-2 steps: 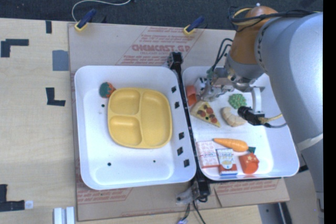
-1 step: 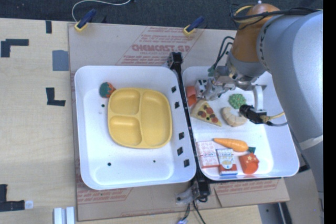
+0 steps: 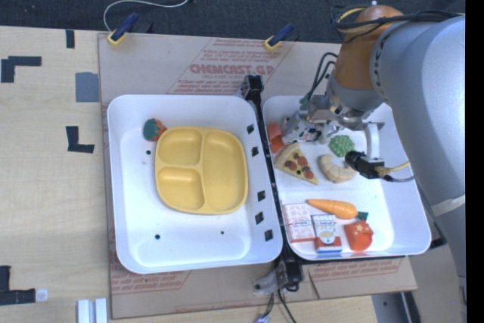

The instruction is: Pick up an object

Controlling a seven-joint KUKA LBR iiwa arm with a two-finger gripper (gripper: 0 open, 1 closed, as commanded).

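Observation:
My gripper (image 3: 304,129) is low over the back left part of the right bin (image 3: 408,200), with the grey arm and its orange band (image 3: 361,57) reaching in from the right. Directly by the gripper lie a small orange-red toy (image 3: 275,137) and a pizza slice (image 3: 297,163). A green broccoli piece (image 3: 342,144) and a beige toy (image 3: 335,169) lie just to its right. Nearer the front are a carrot (image 3: 333,206), a red pepper (image 3: 359,235) and two small cartons (image 3: 311,228).
The left bin (image 3: 128,185) holds a yellow divided plate (image 3: 202,169) and a small red and green toy (image 3: 153,129) at its back left. A black clip strip (image 3: 261,163) runs between the bins. The arm's bulk covers the right bin's right side.

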